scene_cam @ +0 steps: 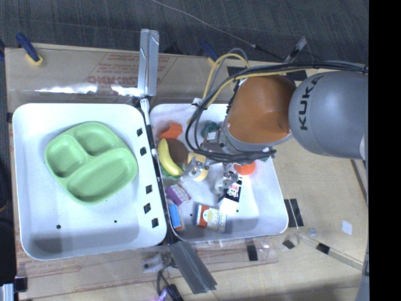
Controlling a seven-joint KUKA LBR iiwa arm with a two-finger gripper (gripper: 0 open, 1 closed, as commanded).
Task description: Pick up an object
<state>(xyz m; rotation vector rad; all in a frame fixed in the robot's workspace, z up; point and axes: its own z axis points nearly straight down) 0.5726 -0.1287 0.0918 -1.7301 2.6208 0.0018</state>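
Grey arm with orange wrist band reaches in from the right, hanging low over the right shallow white bin (270,213). Gripper (227,179) sits mid-bin under the wrist; whether it's released or clenched, cannot tell, too much cable and housing in the way.

Closest candidate by my read: small white carton with dark printed label (232,190), just below the gripper on the near side, possibly touching, not clearly grasped.

Yellow plastic banana (167,158) lies left of the gripper, against the bin's left wall, long axis running far-to-near. Small orange-and-white printed box (209,217) sits near-side, apart.

Left bin holds a green three-compartment plate (92,160).

Writing: "KU" legible on the arm housing (302,107). Package print unreadable.
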